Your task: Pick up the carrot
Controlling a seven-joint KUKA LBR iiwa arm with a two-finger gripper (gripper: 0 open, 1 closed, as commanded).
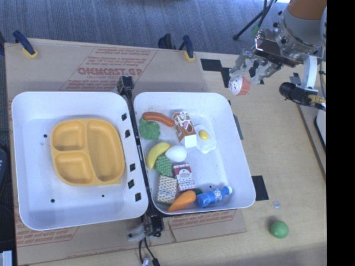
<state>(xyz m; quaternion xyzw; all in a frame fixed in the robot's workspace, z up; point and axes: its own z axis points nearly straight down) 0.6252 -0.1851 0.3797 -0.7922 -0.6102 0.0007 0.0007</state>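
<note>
Carrot (182,200) flat, tip toward lower-left

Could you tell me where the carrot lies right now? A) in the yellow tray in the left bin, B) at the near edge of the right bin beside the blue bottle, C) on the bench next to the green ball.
B: the carrot lies at the right bin's near edge, beside the bottle.
</note>
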